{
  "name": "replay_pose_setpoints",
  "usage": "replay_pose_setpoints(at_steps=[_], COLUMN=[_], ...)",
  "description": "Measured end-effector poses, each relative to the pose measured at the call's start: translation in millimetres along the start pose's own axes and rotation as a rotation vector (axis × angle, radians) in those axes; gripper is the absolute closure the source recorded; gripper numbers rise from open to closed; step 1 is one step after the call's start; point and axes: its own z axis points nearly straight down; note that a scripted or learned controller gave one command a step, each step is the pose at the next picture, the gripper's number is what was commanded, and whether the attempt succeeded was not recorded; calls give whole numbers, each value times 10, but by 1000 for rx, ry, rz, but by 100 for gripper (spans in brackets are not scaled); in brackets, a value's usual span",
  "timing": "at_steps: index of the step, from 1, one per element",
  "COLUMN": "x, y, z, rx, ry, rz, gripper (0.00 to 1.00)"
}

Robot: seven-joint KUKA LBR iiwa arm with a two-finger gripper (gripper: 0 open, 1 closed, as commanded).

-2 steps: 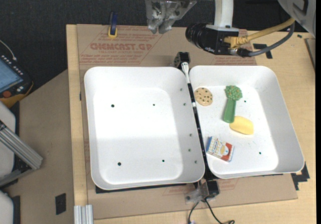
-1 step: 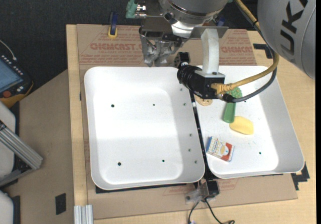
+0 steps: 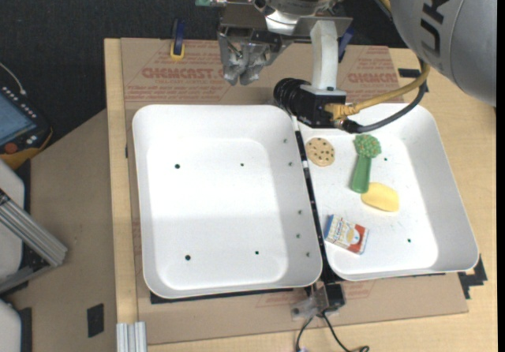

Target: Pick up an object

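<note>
Currently the pincer (image 3: pixel 246 65) hangs beyond the left bin's (image 3: pixel 158 185) far rim; whether open or closed, I cannot tell. Broccoli (image 3: pixel 363 159) lies in the right bin (image 3: pixel 442 185), long axis near-to-far, rightward and nearer the camera.

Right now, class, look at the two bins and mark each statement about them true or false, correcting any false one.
1. The cookie lies in the right bin. True.
2. The green broccoli toy lies in the left bin. False: it lies in the right bin, beside the cookie.
3. The yellow piece sits at the broccoli toy's lower end. True.
4. The small carton is held by the gripper. False: it lies on the right bin's floor; the gripper is above the cardboard behind the left bin.
</note>
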Motion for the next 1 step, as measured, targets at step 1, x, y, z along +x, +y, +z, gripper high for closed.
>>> replay_pose_setpoints(at_steps=[1], x=[4], y=[54], z=[-628], rx=[-6], ry=[4], rz=[-3], gripper=[100])
